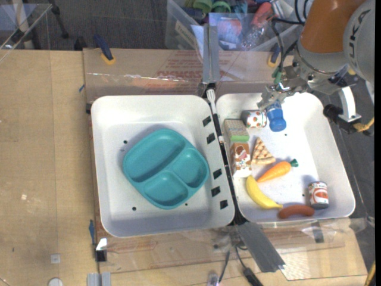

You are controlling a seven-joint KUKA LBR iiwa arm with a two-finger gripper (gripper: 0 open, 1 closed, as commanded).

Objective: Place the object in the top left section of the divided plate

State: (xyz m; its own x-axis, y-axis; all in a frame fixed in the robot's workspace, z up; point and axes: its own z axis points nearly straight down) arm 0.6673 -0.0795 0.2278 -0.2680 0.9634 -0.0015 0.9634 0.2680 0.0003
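A teal divided plate (165, 168) lies tilted in the left bin (107, 159), all three of its sections bare. My gripper (272, 103) hangs over the far part of the right bin (333, 159), below the orange-banded wrist. A small blue object (277, 122) sits right under its tip; whether it is held or lying on the bin floor is unclear. Beside it on the left lies a white piece with red spots (255, 120).
The right bin also holds a brown and green carton (236, 137), a small printed box (240, 157), a pizza slice (261, 152), a carrot (275, 170), a banana (260, 194), a sausage (295, 211) and a can (318, 193). A clear tub of toys (232, 11) stands behind the bins.
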